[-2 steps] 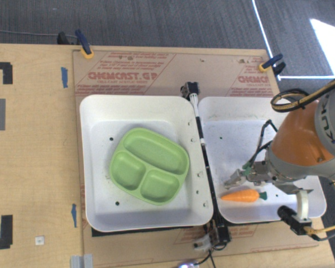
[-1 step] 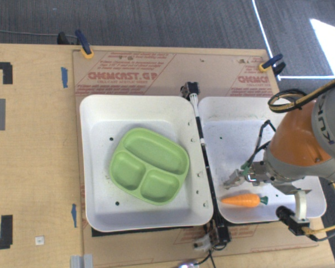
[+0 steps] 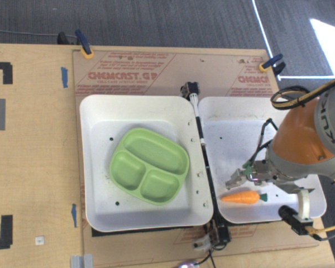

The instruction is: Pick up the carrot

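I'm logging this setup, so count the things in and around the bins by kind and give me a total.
White bins: 2 (left, right)
Green divided plate: 1, in the left bin
Carrot: 1, in the right bin
Gripper: 1, above the carrot
Total: 5

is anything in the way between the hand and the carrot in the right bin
Nothing visible is. The hand hangs just above the carrot, which lies alone on the floor of the right bin near its front wall. The green plate is in the left bin, well clear.
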